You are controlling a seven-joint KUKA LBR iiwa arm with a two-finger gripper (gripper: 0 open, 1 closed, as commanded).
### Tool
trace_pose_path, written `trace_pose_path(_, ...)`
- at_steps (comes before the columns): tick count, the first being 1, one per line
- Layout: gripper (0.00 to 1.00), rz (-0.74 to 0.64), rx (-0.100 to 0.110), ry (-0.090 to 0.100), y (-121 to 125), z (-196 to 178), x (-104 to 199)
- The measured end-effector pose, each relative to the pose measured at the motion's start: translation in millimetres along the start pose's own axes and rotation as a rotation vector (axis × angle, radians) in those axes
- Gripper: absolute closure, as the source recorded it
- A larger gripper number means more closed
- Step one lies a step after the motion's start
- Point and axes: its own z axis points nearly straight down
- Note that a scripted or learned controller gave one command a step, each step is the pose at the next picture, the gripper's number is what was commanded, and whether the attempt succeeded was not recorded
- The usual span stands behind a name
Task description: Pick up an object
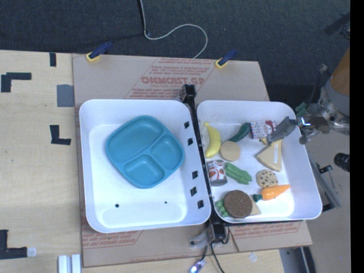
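Observation:
My gripper (290, 134) hangs over the right bin's (301, 209) far right side, open, with nothing between its fingers. One grey finger (278, 132) points down-left above the cheese wedge (272, 156). Just left of it lies a small red-and-white packet (260, 129) beside a dark green pepper (241, 132). Further left are a banana (212, 140) and a round tan biscuit (230, 151). Lower down sit a small can (217, 172), a green pod (238, 173), a cookie (265, 178), a carrot (274, 192) and a burger (237, 203).
The left bin (91, 152) holds a blue divided plate (144, 151). A black divider with clips (196, 152) runs between the bins. The arm's wrist (335, 110) comes in over the right bin's rim. A white cable (170, 33) lies behind the bins.

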Motion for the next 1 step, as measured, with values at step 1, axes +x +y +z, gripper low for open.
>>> trace_pose_path(1, 1.0, -0.001, 0.001, 0.0, 0.1, -9.6, 0.7)
